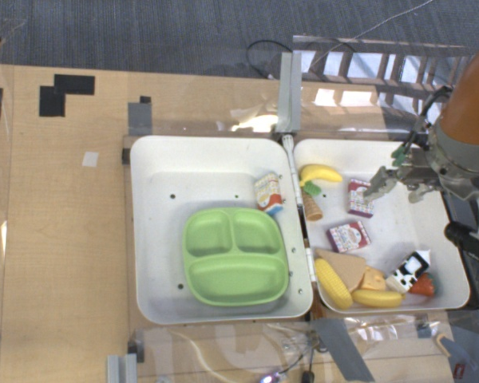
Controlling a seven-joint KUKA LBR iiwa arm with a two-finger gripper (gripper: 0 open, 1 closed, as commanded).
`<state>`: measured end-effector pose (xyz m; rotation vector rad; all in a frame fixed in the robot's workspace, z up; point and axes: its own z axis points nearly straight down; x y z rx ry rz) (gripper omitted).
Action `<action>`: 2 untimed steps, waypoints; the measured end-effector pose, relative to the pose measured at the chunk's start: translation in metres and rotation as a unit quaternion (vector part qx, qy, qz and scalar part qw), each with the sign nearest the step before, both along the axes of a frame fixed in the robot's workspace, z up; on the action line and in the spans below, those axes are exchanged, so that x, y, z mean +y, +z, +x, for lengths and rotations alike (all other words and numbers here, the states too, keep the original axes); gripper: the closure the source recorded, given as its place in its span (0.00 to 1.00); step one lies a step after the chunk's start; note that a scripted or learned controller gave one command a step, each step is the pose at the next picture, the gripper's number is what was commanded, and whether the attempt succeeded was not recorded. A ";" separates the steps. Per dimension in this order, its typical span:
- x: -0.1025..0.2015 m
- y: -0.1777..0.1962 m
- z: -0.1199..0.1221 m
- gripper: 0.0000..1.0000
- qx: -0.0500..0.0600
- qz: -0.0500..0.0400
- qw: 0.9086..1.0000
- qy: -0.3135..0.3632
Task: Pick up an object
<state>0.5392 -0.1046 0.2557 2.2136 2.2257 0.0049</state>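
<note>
Across left bin (152,214): one green divided plate (235,255), one small carton (267,191). Right bin (455,286): two bananas, one corn cob (333,283), two pink cartons, one toy cow (408,271). Gripper (395,183) beside upper pink carton (360,197); jaw state unclear.

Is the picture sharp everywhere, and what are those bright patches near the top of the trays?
In the camera view, the bright patches just behind the two bins look like light glaring off a shiny surface; the green plate and the banana are fairly crisp; the gripper looks slightly soft, so its fingers are hard to read; shadows are faint, which suggests diffuse light.
</note>
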 end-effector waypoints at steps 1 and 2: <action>0.011 -0.046 -0.018 0.00 -0.001 -0.001 0.997 0.075; -0.016 -0.152 0.000 0.00 -0.011 -0.004 0.995 0.100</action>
